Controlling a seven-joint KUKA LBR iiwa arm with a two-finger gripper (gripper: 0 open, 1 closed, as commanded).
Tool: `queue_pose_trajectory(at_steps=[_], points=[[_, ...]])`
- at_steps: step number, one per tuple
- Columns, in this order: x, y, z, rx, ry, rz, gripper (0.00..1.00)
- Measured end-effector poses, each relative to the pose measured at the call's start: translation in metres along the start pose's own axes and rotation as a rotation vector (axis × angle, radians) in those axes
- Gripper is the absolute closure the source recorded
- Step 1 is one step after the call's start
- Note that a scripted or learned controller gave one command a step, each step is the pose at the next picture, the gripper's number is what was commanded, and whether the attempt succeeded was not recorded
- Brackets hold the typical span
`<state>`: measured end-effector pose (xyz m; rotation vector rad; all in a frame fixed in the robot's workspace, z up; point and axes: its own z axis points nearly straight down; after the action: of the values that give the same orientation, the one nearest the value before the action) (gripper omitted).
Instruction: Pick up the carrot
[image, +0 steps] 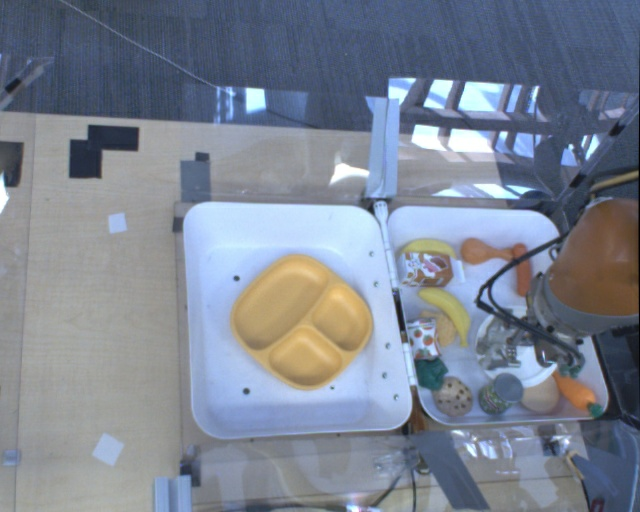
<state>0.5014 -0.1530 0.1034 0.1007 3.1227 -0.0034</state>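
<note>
The carrot (577, 390), orange with a green tip, lies in the near right corner of the right bin (462, 225). My gripper (507, 350) hangs low over the bin's middle right, under the arm's orange band (600, 270). It is left of the carrot, apart from it. The arm covers part of the bin's right side.
The right bin also holds two bananas (447, 310), a small can (428, 268), an orange gourd-shaped toy (485, 250), a red-orange stick (522, 272), a green toy (432, 373), a speckled ball (453, 397) and a beige egg shape (540, 397). A yellow divided plate (302, 320) lies in the left bin.
</note>
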Motion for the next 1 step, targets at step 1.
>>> queue_pose_trajectory(at_steps=[1], points=[[0.002,-0.0126,0.0045,-0.003,-0.016,0.122,1.0]])
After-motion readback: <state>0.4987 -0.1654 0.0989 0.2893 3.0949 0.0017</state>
